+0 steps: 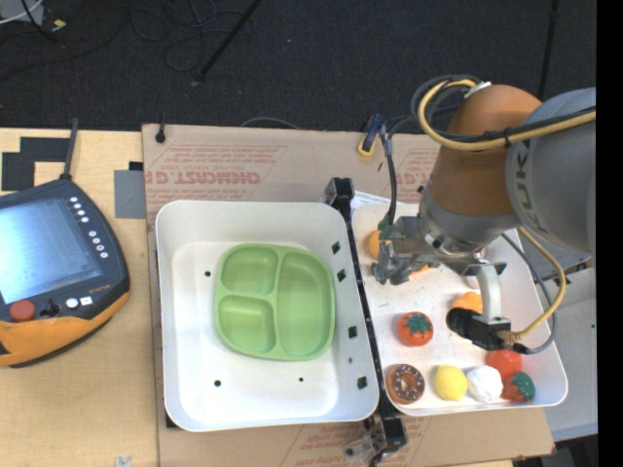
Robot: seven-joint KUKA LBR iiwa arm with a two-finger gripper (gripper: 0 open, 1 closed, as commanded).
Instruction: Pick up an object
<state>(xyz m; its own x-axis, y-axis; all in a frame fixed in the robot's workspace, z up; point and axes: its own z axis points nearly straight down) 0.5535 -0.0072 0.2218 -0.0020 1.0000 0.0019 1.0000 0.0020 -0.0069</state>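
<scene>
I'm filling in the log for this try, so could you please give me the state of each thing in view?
Green tray: flat in the left bin, compartments bare.
Tomato: loose in the right bin.
Donut: lying flat, loose.
Lemon: loose beside the donut.
Gripper: low over the right bin.
Handheld screen: lit.

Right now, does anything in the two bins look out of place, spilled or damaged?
Nothing stands out. The green divided plate lies flat in the left bin. The toy tomato, donut and lemon sit apart in the right bin.
</scene>
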